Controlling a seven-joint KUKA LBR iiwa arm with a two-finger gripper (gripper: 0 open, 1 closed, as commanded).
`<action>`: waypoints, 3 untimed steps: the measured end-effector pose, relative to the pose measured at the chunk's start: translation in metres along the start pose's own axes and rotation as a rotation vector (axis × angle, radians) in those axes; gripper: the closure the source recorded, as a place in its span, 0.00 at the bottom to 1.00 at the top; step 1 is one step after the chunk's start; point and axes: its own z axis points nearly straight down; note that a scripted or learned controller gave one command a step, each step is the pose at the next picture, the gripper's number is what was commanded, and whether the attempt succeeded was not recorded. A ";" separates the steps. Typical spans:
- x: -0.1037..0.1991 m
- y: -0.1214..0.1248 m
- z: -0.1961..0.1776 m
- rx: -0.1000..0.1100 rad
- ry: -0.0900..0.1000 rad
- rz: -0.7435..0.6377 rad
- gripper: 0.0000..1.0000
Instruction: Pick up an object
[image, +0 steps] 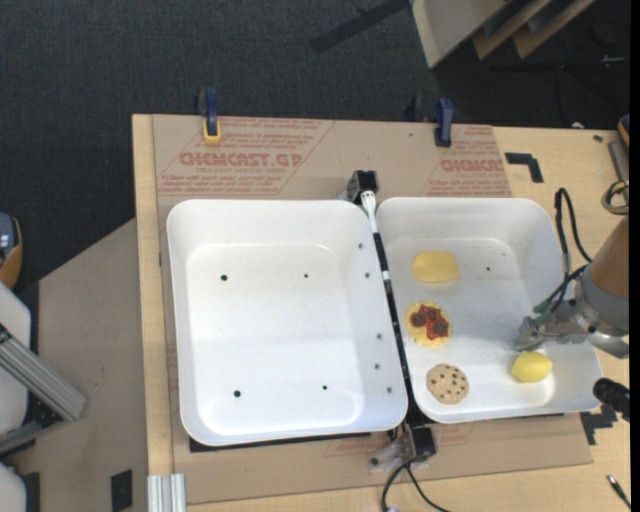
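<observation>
The right bin (480, 215) holds several small food toys. A pale yellow rounded piece (436, 266) lies near its middle. Below that sit a small pizza-like piece with red topping (429, 323) and a chocolate-chip cookie (447, 382). A yellow lemon (531, 367) rests near the bin's front right corner. My gripper (530, 337) reaches in from the right and hangs low, just above and behind the lemon, close to it. I see nothing lifted off the bin floor.
The left bin (200, 230) stands beside the right one, with a black divider strip (380, 270) along their shared edge. Blue clamps (209, 105) (444, 115) hold the cardboard base at the back. Cables run along the right bin's far right rim (563, 225).
</observation>
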 end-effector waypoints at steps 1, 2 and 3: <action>0.062 0.016 -0.109 -0.018 -0.005 -0.012 1.00; 0.106 -0.018 -0.083 -0.004 0.001 -0.009 1.00; 0.234 -0.005 -0.198 -0.023 0.001 -0.023 1.00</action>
